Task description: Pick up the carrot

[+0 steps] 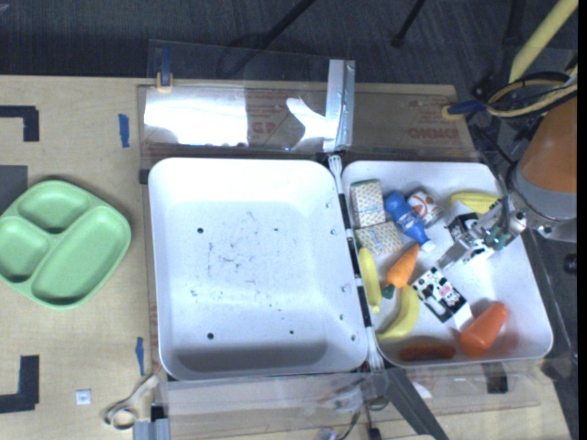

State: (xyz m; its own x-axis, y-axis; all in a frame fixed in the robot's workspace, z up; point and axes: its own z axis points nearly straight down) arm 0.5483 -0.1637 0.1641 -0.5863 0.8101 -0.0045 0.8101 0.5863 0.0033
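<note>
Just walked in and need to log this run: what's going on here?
A grey arm with an orange band reaches in from the right over the right bin, which is crowded with toy food. Its end effector hovers above the pile, a little right of the carrot. The carrot lies untouched near the bin's left side, between a blue bottle and a banana. The left bin sits beside it.

Carrot (402, 269) left of tool (470, 236)

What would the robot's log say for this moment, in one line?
phase: approach | tool: above right bin, no item seen held | carrot: lying in bin, beside banana
</note>
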